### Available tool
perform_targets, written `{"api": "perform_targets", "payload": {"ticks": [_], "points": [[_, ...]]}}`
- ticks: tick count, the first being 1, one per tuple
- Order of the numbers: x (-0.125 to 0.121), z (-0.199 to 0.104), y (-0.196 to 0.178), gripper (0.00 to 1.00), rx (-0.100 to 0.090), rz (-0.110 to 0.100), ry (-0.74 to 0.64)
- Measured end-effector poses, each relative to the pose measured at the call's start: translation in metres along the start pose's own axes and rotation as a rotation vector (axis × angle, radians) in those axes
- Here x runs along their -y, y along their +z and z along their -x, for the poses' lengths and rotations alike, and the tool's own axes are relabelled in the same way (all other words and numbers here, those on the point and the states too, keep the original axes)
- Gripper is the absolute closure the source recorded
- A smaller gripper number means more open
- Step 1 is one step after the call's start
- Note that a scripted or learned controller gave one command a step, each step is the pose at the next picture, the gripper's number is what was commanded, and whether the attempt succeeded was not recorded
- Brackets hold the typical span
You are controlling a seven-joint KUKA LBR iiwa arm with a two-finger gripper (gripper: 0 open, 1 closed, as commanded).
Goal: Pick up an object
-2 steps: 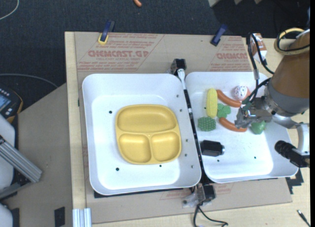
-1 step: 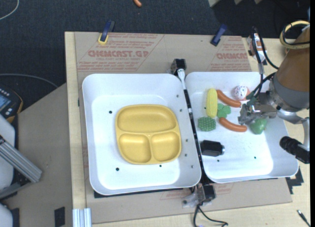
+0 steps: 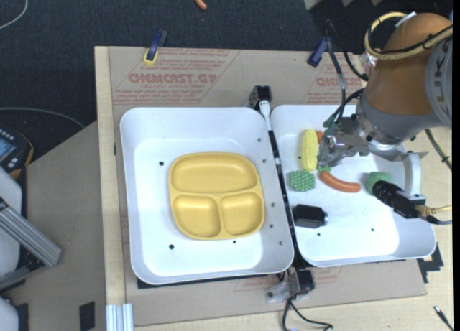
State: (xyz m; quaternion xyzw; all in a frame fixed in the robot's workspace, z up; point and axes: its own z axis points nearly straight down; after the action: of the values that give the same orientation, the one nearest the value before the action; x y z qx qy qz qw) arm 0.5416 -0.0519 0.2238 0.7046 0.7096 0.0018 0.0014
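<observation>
Dark carpet (image 3: 72,6) is seen around a brown worktop (image 3: 108,143) on which two white bins are set side by side.

The left bin (image 3: 136,143) is occupied by a yellow divided tray (image 3: 215,194). The pickable things are gathered in the right bin (image 3: 359,243): a corn cob (image 3: 310,148) at its upper left, a green square (image 3: 302,180) just below the cob, an orange sausage (image 3: 341,183) right of the square, and a black block (image 3: 309,215) lower down by the bin's left wall. The end effector (image 3: 332,154) is placed between the cob and the sausage, just above the sausage, with the arm (image 3: 406,71) entering from the right of the frame. Whether the end effector is released or clenched cannot be told, and nothing is seen held in it.
</observation>
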Motion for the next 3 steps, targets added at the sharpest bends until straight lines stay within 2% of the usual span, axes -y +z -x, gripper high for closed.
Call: {"api": "perform_targets", "payload": {"ticks": [1,2,3], "points": [[-0.028,-0.051,0.009,1.0,-0.001,-0.001,0.001],[-0.026,-0.054,0.007,1.0,0.001,-0.002,0.006],[-0.038,-0.066,-0.001,1.0,0.001,0.0,0.005]]}}
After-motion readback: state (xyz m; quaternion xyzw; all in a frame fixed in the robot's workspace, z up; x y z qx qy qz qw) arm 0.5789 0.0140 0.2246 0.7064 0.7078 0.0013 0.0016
